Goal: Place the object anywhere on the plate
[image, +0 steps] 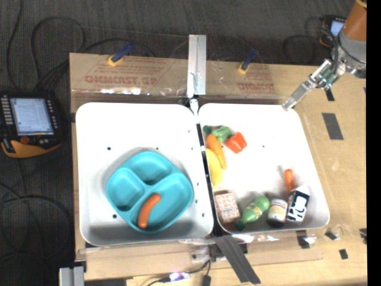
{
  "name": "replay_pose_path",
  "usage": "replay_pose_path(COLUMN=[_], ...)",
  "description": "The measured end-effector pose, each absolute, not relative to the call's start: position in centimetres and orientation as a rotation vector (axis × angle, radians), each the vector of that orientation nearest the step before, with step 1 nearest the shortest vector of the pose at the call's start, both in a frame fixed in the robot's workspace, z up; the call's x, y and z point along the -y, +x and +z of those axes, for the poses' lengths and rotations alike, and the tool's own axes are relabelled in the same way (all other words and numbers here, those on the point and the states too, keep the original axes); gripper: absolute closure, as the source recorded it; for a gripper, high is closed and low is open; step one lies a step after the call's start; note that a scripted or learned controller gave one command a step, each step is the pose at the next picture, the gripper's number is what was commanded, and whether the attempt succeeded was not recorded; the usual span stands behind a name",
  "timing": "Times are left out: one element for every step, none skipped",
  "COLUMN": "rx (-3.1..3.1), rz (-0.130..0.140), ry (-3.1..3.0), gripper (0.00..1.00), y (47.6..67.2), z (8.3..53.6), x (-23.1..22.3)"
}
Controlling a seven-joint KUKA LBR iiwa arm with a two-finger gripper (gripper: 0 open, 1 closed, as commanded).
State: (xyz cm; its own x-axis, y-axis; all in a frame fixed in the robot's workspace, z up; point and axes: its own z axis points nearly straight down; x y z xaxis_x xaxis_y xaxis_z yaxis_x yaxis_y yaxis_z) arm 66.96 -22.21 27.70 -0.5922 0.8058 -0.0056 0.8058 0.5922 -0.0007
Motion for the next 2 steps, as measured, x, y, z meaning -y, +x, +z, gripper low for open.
replay_pose_path(rx=[-2.894, -3.006], rz=[-0.005, -0.003], ry=[1.212, 0.895], gripper=[0.00, 0.00], y=[66.99, 66.53], z=[27.87, 28.79], x=[22.13, 22.21])
